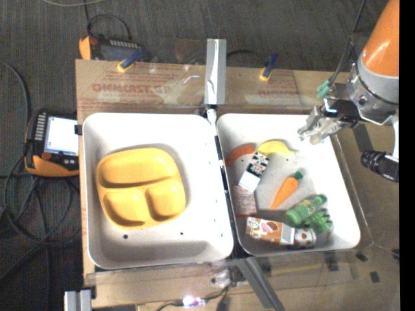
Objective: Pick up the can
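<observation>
- gripper (316, 129) hovers at the right bin's (351, 199) two o'clock corner; whether its fingers are apart or together, I cannot tell
- left bin (91, 173) holds a yellow tray (141, 185)
- can (282, 232) lies on its side at the right bin's six o'clock; toy carrot (286, 190) sits near centre

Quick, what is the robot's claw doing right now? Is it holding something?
Gripper: above the far right corner of the right bin, nothing seen in it; whether it is open or shut cannot be told.
</observation>
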`<state>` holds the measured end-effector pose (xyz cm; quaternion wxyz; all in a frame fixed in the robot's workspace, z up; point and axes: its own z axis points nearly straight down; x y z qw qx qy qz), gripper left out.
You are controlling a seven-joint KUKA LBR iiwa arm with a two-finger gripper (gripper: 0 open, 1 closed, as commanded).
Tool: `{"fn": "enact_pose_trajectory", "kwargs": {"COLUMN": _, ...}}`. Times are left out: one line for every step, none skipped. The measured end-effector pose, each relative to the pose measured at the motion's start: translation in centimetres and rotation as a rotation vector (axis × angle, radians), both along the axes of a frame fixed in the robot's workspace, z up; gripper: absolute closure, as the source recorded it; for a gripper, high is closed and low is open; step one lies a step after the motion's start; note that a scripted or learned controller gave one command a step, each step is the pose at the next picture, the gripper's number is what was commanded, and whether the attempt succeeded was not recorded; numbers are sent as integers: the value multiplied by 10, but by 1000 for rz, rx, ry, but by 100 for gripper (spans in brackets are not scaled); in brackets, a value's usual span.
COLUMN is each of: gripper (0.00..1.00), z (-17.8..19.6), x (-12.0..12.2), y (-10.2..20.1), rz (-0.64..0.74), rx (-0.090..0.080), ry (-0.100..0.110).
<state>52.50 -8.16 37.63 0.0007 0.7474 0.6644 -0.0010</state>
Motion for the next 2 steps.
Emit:
{"fn": "enact_pose_trajectory", "kwargs": {"gripper": 100, "z": -37, "x": 48, "y": 13, "rz": -125, "rx": -2, "ry": 2}}
{"fn": "enact_pose_trajectory", "kwargs": {"gripper": 100, "z": -82, "x": 114, "y": -30, "rz": -197, "rx": -3, "ry": 3}}
